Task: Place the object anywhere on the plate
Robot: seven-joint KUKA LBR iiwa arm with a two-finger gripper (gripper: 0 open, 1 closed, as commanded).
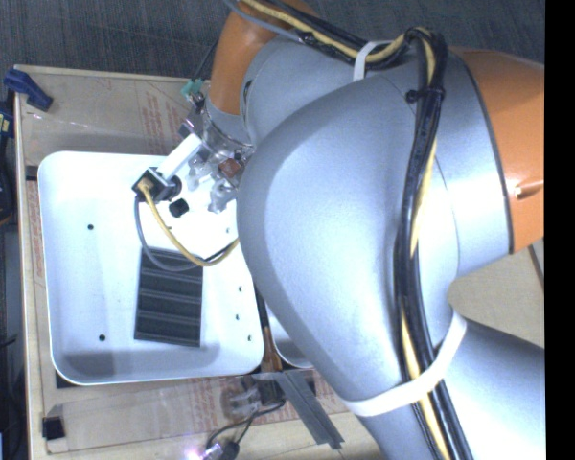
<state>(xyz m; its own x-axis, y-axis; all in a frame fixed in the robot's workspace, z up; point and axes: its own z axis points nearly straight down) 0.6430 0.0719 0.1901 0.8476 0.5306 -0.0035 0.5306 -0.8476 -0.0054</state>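
A dark grey ribbed rectangular slab (170, 301) lies flat in the left white bin (67, 257), toward its near right side. My gripper (214, 182) hangs over the bin's far right part, above and a little right of the slab, with a black-and-white camera block and a yellow cable (177, 242) looping below it. Whether anything is held there is too small and cluttered to tell. The arm's big grey body (364, 218) covers most of the right side and hides nearly all of the right bin.
A sliver of the right bin (286, 356) peeks out under the arm. The wooden bench (105, 94) surrounds the bins. A blue clamp (26, 86) sits at the bench's far left corner, and metal brackets and wires (268, 401) lie at its near edge.
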